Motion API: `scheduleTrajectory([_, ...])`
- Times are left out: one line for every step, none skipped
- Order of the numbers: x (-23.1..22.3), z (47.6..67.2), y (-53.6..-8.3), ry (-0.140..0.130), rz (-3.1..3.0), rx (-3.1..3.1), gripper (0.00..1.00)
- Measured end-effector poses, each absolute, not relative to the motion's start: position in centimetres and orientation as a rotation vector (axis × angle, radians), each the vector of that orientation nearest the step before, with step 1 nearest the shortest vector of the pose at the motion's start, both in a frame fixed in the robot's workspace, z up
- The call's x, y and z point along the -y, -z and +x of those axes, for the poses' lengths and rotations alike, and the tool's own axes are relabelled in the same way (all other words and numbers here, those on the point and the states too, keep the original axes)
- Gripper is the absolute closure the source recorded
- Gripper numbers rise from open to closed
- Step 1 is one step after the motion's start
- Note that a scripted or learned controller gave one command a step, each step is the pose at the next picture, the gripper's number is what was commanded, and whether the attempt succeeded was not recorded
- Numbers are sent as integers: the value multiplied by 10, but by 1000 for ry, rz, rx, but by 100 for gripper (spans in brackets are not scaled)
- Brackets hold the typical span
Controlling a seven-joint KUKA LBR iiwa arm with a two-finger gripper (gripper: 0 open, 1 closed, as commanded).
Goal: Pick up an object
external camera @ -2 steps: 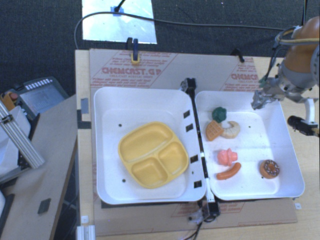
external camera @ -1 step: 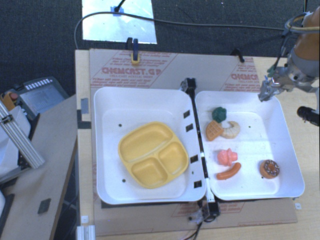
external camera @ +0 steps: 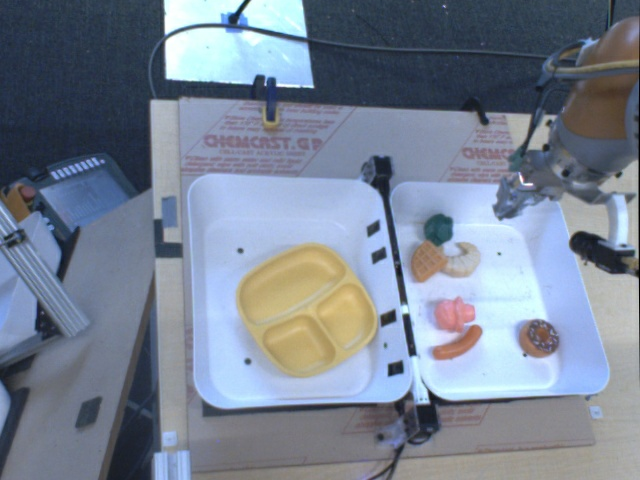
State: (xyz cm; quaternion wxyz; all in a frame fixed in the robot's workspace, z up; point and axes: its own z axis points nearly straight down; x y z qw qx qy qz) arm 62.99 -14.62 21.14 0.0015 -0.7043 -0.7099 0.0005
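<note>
my two-finger gripper [external camera: 507, 204] hangs over the far right corner of the right white bin [external camera: 575, 313]; whether it is open or closed i cannot tell. the bin holds a dark green toy [external camera: 437, 228] toward its far edge, a tan waffle piece [external camera: 427, 262] touching a pale bagel [external camera: 462, 259], a pink toy [external camera: 454, 314], an orange sausage [external camera: 457, 343] and a chocolate doughnut [external camera: 539, 338] near the right edge. the left white bin [external camera: 215, 228] carries a yellow three-compartment plastic tray [external camera: 305, 308].

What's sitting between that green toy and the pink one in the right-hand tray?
In the camera view, a tan waffle-shaped toy and a pale bagel-like ring lie side by side between the dark green toy and the pink toy.
</note>
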Motion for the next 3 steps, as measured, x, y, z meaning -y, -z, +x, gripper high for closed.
scheduleTrajectory([101, 619, -219, 0, -2209, 2229, 100])
scheduleTrajectory([54, 599, -228, 0, -2208, 2229, 100])
scheduleTrajectory([3, 575, -234, -2, -2207, 2229, 100])
